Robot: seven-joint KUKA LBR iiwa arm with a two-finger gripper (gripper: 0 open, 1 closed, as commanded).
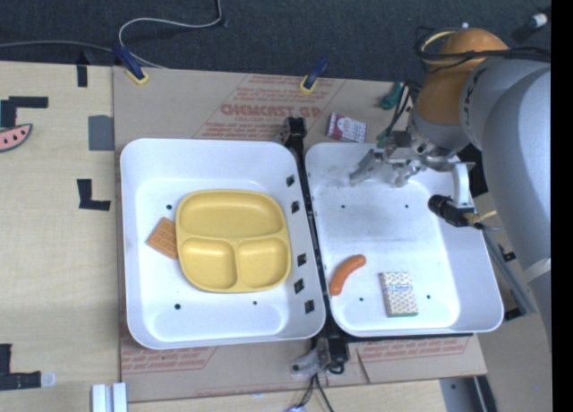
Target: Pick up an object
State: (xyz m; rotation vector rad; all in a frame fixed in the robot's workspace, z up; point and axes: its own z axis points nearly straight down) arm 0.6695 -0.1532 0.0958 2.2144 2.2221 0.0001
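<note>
Lower middle of right white bin [466, 307]: small orange sausage-shaped toy [346, 273] | likely light, smooth; you should pinch across its middle | two-finger gripper [387, 165] upper right, fingers spread, holding nothing.

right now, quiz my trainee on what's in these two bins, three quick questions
1. True or false: the yellow divided plate lies in the left bin.
2. Which lies nearer the divider between the bins: A, the orange sausage, or B, the patterned card box?
3. Fill in: the tool hangs over the ____ corner of the right bin.

Key: 1 true. 2 A. 3 far, near the arm's side.
</note>
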